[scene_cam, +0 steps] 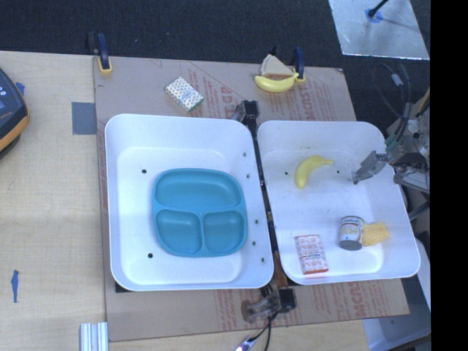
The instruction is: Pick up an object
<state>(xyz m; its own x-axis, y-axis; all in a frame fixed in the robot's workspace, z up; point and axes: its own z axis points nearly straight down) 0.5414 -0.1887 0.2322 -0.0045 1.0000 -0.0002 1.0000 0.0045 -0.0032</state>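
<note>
- The left bin point(117, 196) holds a blue divided plate point(198, 212), lying flat near its middle.
- Behind the bins on the brown board: a small patterned box point(183, 93) and a yellow toy by the clamp point(276, 82).
- In the right bin point(292, 131), a banana point(311, 170) lies toward the far side.
- Nearer the front edge sits a red-and-white packet point(311, 254), then a tin can point(351, 233) on its side, touching a yellow piece point(375, 233).
- The gripper point(363, 170) hangs at the right rim, near the banana but apart from it, pinching nothing; spread or pressed together, I cannot tell.
</note>
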